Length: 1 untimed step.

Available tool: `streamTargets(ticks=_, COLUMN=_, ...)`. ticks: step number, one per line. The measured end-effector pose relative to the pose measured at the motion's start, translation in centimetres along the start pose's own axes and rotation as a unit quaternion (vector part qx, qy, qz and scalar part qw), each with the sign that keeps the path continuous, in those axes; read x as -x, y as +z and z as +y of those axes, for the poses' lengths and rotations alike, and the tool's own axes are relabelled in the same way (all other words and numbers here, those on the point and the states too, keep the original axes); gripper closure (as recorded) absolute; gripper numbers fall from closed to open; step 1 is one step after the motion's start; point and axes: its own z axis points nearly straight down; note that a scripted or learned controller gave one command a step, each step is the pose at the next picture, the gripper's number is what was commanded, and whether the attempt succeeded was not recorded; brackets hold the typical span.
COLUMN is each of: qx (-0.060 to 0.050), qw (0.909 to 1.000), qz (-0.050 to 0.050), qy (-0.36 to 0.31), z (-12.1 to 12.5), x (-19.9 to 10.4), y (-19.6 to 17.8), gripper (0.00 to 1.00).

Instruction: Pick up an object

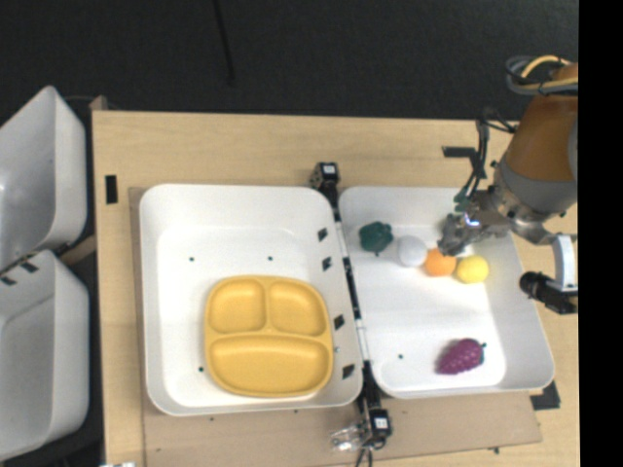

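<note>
Pincer: the pincer [457, 230] hangs low over the right bin, just above and a little right of the orange ball in the view; whether it is spread or pressed together cannot be told, and nothing is seen pinched in it.
Purple grapes: the purple grape bunch [459, 356] lies nearest the camera, well apart from the orange ball, toward the front of the same bin.
Yellow plate: the yellow divided plate [269, 336] lies far to the view's left of the orange ball, flat on the floor of the left bin.
Left bin: the left bin [148, 290] stands to the view's left of the orange ball, its wall touching the other bin's wall.
Right bin: the right bin [531, 358] holds the orange ball and the other small fruits.
Yellow ball: the yellow ball [472, 269] sits just beside the orange ball, on its right in the view, touching or nearly so.
Orange ball: the orange ball [439, 264] rests on the bin floor, directly below the pincer's tip in the view, the closest object to it.
White ball: the white ball [411, 251] sits just left of the orange ball.
Green object: the dark green object [375, 235] lies further left of the orange ball, beyond the white one.
Arm: the grey and orange arm [540, 154] rises behind and to the right of the orange ball.
</note>
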Motion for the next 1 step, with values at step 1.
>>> streamTargets(ticks=1, qx=-0.001, qw=1.0, qz=0.0, qy=-0.001, z=0.04, x=-0.17, y=-4.02, gripper=1.0)
